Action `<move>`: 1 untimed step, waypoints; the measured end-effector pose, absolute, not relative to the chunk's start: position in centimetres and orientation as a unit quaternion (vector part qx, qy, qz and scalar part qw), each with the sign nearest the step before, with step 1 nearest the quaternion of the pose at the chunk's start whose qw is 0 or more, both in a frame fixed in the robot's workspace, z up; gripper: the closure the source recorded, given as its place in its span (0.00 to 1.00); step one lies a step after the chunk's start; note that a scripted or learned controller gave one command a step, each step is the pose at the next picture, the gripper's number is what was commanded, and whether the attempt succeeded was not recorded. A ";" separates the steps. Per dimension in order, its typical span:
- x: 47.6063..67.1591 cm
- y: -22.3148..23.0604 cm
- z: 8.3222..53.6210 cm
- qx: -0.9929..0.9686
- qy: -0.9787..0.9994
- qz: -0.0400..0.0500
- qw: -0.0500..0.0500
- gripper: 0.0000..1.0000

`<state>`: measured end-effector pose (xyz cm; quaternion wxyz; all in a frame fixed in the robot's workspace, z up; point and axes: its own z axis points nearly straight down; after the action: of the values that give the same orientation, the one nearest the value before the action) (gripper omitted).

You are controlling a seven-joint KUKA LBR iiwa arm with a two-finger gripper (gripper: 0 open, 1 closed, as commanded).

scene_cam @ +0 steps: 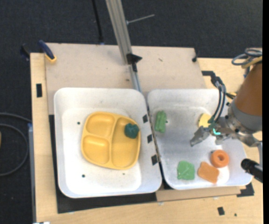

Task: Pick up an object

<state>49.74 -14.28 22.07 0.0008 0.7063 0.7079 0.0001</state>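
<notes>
My gripper (200,138) hangs over the middle of the right bin (181,99), with the arm coming in from the right. A yellow object (203,120) lies just behind it, partly hidden by the wrist. An orange ring (220,158) and an orange block (208,172) lie to its front right. Near the bin's front edge is a flat green piece (186,170), and a light green object (160,122) rests by the left wall. Nothing shows in the gripper's grasp.
The left bin (69,106) holds a yellow divided plate (102,143) with a dark teal object (131,130) on its right section. An aluminium post (119,24) rises behind the bins. Cables run along the wrist at the right.
</notes>
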 end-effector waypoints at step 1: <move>49.7 -14.3 22.1 0.706 0.708 0.000 0.001 0.00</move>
<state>49.74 -14.28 22.07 0.0008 0.7063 0.7079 0.0002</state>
